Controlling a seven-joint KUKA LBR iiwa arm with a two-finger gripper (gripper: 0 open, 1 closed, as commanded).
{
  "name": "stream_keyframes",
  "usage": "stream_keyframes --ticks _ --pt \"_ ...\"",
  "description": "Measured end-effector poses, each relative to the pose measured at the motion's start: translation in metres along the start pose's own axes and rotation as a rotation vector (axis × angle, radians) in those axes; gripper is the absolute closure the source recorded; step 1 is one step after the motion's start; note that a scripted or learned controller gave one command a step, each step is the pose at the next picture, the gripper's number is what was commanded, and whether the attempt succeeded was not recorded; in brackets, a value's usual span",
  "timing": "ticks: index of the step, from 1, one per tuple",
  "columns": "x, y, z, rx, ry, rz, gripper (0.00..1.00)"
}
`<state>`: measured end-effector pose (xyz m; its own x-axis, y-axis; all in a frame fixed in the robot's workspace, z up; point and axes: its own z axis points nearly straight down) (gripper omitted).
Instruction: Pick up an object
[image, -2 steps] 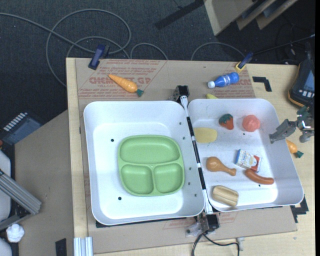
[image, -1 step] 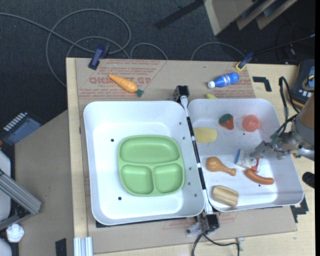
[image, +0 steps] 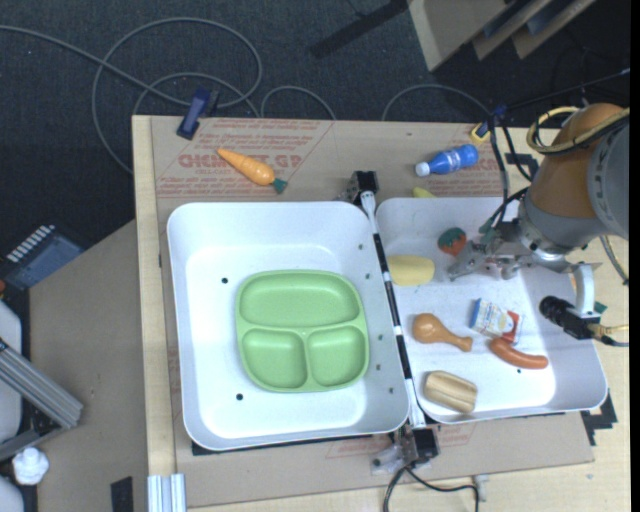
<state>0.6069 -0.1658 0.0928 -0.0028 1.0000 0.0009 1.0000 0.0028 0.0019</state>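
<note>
The right bin (image: 570, 395) holds a yellow lemon-like piece (image: 410, 268), a red and green fruit (image: 453, 240), a tan drumstick (image: 440, 330), a small white packet (image: 493, 318), a red sausage (image: 518, 353) and a bread roll (image: 449, 391). My gripper (image: 485, 264) hangs low over the back of this bin, right of the lemon piece and just below the red fruit. Its fingers are spread, and I see nothing between them. The packet lies a short way in front of it.
A green divided plate (image: 300, 330) lies in the left bin (image: 200, 260). On the bench behind the bins are a toy carrot (image: 250, 167), a blue bottle (image: 447, 160) and a blue clip (image: 195, 113). A black clamp (image: 365, 186) sits where the bins meet.
</note>
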Motion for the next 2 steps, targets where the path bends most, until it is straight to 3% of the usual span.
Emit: stream_keyframes --ticks 1,2 --pt "0.049 0.061 -0.015 -0.001 0.000 0.000 0.00" --pt "0.048 0.061 -0.025 -0.004 -0.004 0.000 1.00"
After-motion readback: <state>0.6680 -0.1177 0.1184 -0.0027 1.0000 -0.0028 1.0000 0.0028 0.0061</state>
